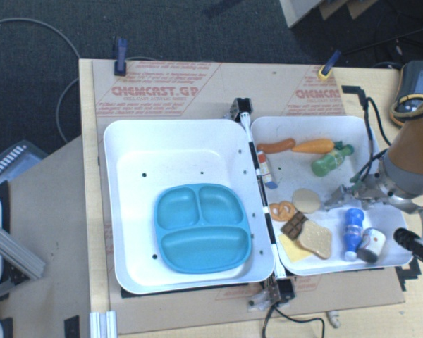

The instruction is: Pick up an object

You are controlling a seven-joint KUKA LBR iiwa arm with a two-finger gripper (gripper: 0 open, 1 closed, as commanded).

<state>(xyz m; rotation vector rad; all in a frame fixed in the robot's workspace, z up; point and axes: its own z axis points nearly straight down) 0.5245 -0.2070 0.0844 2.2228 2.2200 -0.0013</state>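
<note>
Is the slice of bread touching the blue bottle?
Apart. In the camera view, a strip of white bin floor shows between the bread and the blue bottle.

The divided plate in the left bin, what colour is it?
Light blue, plain; the divided plate shows clearly in the camera view.

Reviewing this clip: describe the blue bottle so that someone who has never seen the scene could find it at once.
Take the right bin, the one crowded with toy food, and go to its near right corner. The blue bottle lies there with its white cap toward the near rim, between the slice of bread and a small white can. It is the one bright blue item in that bin.
</note>
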